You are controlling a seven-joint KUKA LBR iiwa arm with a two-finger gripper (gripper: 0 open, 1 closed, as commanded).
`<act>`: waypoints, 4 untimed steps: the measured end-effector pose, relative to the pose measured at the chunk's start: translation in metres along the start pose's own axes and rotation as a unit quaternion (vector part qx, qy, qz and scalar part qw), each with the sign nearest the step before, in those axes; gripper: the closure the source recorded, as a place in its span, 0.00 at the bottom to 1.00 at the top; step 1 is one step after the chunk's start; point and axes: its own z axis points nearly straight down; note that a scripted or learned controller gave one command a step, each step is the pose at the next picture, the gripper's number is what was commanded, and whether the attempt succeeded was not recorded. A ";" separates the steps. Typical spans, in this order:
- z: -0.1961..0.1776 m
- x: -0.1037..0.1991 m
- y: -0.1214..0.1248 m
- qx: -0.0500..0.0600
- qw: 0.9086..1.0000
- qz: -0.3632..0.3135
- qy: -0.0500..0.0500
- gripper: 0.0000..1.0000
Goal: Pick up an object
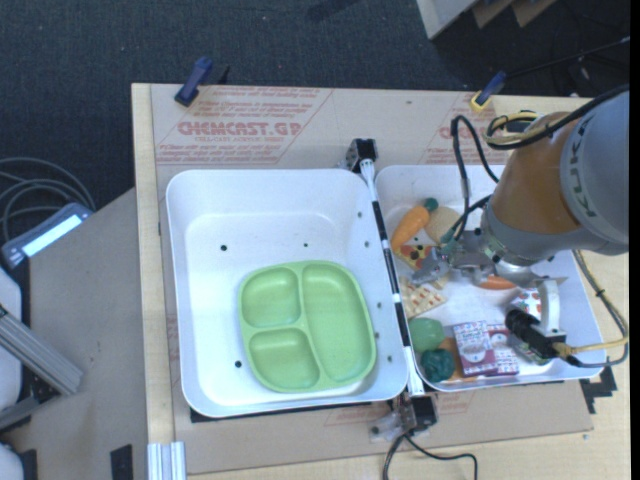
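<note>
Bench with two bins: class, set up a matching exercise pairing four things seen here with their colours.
Things:
1. tray
2. carrot
3. clip
4. packet

Colours:
A. blue
B. red and white
C. light green
D. orange

Pairs: 1-C, 2-D, 3-A, 4-B

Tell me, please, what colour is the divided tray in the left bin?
The divided tray is light green, plain, without pattern; the camera view shows it clearly.
</note>
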 end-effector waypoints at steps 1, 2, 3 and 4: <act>0.016 -0.007 0.069 -0.001 1.000 0.000 -0.001 0.00; 0.007 -0.006 0.069 -0.002 1.000 0.000 -0.001 1.00; 0.007 -0.006 0.069 -0.002 1.000 0.000 -0.001 0.00; 0.017 -0.008 0.033 0.000 1.000 0.001 0.000 0.00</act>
